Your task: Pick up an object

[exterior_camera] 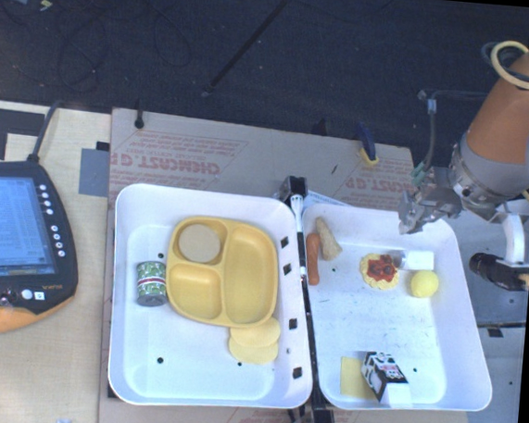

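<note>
My gripper (417,219) hangs over the back right corner of the right bin (473,365), with nothing visibly held in it. Just in front of it and below lie a small white block (419,260), a toy pizza (381,270) and a yellow ball (424,284). A red sausage (312,258) and a tan bread roll (328,239) lie at the bin's back left. At its front sit a yellow cheese slice (352,378) and a black-and-white carton (384,376).
The left bin (129,360) holds a yellow divided plate (230,277) with a tan disc (199,242) in one compartment, a green can (151,282) beside it, and yellow discs (254,343) in front. A control pendant (11,237) lies at the far left of the bench.
</note>
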{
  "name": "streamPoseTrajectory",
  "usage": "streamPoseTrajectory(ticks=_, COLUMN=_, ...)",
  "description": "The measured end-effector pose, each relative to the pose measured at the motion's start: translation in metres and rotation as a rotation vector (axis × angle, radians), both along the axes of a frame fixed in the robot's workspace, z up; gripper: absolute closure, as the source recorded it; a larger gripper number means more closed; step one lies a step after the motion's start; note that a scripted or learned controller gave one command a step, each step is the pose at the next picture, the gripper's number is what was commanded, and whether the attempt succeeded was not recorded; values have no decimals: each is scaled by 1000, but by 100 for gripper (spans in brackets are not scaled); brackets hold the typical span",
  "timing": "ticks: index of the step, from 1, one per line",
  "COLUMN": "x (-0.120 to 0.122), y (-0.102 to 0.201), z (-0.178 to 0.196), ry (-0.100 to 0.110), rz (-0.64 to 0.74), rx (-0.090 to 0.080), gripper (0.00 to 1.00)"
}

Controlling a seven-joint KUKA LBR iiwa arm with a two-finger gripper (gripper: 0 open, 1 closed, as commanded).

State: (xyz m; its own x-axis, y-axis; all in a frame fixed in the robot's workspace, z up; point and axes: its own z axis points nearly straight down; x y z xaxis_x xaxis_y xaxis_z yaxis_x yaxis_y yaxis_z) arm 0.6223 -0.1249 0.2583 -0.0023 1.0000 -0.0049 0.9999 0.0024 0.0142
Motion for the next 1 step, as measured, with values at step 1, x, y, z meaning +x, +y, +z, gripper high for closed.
streamPoseTrajectory(ticks=1, x=-37, y=-20, z=-7, ry=19, rz=-5, rx=5, gripper=100)
